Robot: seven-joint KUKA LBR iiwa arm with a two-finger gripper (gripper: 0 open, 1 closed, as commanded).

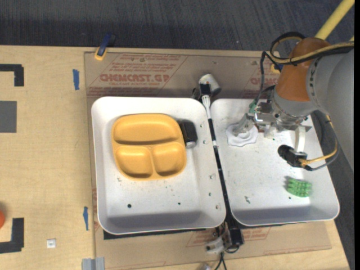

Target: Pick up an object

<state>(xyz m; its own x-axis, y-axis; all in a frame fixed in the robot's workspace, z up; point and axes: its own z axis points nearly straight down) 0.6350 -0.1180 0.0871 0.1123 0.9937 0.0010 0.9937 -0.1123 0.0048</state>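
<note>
The gripper (253,124) is hovering low in the right bin (264,207), right over a white object (241,138); its grip, I can't tell.

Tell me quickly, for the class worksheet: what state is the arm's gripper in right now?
Gripper: low over the right bin, by a small white object; open, closed or holding cannot be told.

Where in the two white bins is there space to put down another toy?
Left bin: the bare strip below the yellow tray. Right bin: the floor left of the green block. Its upper part is crowded by the gripper and a white object.
</note>
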